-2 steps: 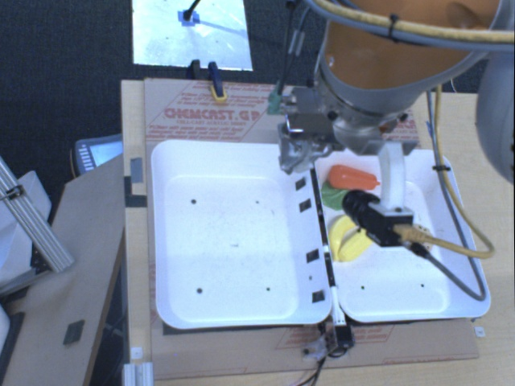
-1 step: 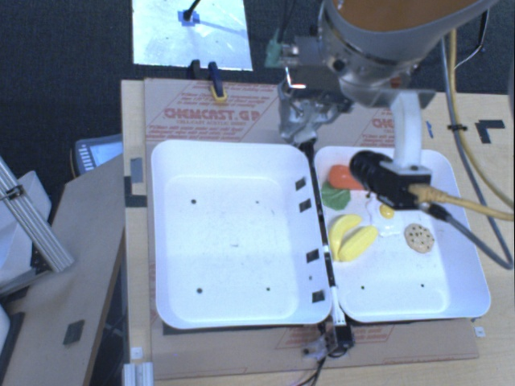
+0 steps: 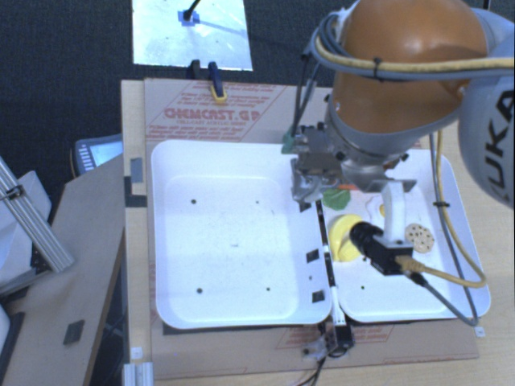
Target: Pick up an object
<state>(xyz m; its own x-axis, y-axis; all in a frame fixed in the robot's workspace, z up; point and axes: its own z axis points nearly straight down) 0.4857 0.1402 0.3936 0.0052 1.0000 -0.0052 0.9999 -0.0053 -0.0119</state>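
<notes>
Right bin (image 3: 463, 296) holds yellow object (image 3: 344, 238) and cookie (image 3: 419, 236); pincer (image 3: 308, 185) grip unclear

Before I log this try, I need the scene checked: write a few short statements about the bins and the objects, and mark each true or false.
1. The yellow object lies in the right bin. True.
2. The left bin holds the round biscuit-like piece. False: it lies in the right bin, near the yellow object.
3. The arm hangs over the right bin. True.
4. The yellow object is lifted clear between the jaws. False: it rests on the bin floor beside the black part.
5. A yellow clamp sits at the board's far edge. True.
</notes>
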